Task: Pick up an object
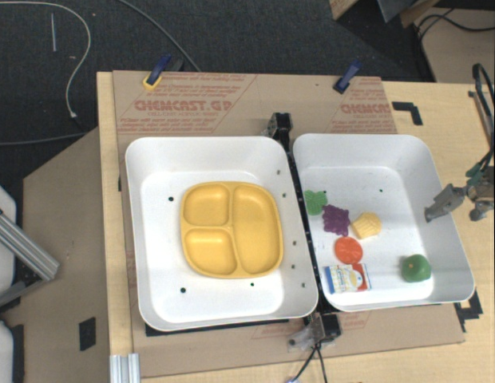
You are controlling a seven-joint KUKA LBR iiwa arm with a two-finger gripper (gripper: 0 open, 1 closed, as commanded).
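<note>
The right bin (391, 154) holds several small toys: a green piece (314, 203), a purple grape bunch (336, 219), a yellow piece (366, 226), an orange-red round fruit (349, 250), a green apple (415, 268) and a small white carton with blue and red print (345, 278). My gripper (460, 208) hangs over that bin's right rim, open, with nothing between its fingers. It is well to the right of the yellow piece and above the green apple in the view.
The left bin (152, 174) holds a yellow divided plate (231, 230) in its middle. A black clamp (280, 124) sits between the two bins at the back. Blue clips (158, 72) pin the cardboard sheet at the far edge.
</note>
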